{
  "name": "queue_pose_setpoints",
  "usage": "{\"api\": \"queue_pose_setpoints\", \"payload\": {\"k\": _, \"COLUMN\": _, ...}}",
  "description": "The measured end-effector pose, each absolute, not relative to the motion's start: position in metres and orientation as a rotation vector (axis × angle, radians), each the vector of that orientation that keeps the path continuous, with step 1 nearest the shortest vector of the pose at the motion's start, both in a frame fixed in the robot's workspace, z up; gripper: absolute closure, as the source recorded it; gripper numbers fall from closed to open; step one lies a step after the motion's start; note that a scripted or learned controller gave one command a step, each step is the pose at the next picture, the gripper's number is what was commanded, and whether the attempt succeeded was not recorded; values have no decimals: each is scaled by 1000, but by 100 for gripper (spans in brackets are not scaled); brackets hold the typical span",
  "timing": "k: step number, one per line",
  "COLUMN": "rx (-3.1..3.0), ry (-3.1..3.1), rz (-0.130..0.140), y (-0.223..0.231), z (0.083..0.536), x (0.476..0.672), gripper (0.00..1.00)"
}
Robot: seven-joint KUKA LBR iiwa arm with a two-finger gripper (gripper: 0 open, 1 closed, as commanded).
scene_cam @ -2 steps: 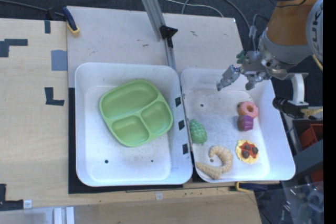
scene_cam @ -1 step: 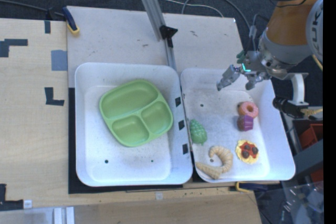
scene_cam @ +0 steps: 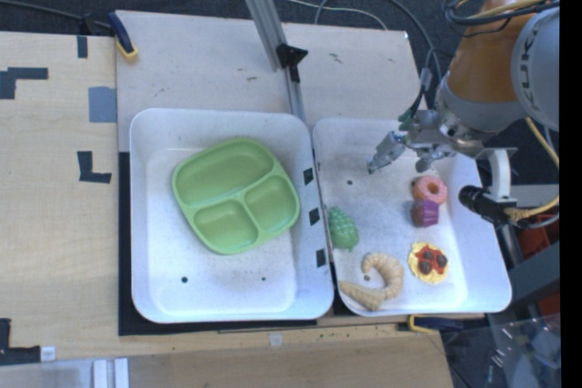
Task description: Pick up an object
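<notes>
My likeliest target is the pink doughnut (scene_cam: 429, 189), lying flat in the right bin (scene_cam: 482, 282) toward its right wall, with a purple toy (scene_cam: 425, 213) touching it just below. I judge both to be light, rigid plastic play food, smooth enough to slip if pinched off-centre; I'd take the doughnut across its outer rim, though the purple piece pressed against it leaves little room on that side.

Further down the same bin sit a small yellow tart with red berries (scene_cam: 429, 262), a tan croissant (scene_cam: 382, 278) near the front wall, and a green bumpy piece (scene_cam: 343, 229) close to the left wall. They look equally light; the croissant's curve would make a clean pinch awkward.

My hand (scene_cam: 406, 154) hangs above the bin's upper part, just up and left of the doughnut. Its two fingers are spread apart, one pointing left and one nearer the doughnut, with nothing between them and no toy touched, as far as I can see.

The left bin (scene_cam: 150, 223) holds a green divided tray (scene_cam: 236, 194). Both bins rest on the tabletop (scene_cam: 200, 59).
</notes>
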State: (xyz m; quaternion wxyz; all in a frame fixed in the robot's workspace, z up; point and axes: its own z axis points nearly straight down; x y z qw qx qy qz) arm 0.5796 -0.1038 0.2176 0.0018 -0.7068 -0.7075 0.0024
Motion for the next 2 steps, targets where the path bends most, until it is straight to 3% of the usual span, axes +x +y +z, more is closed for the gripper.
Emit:
{"api": "queue_pose_setpoints", "payload": {"k": 1, "rx": -2215, "ry": -2220, "rz": 9, "y": -100, "z": 159, "x": 587, "gripper": 0}}
{"api": "queue_pose_setpoints", "payload": {"k": 2, "rx": -2216, "ry": -2219, "rz": 9, "y": -100, "z": 114, "x": 580, "gripper": 0}}
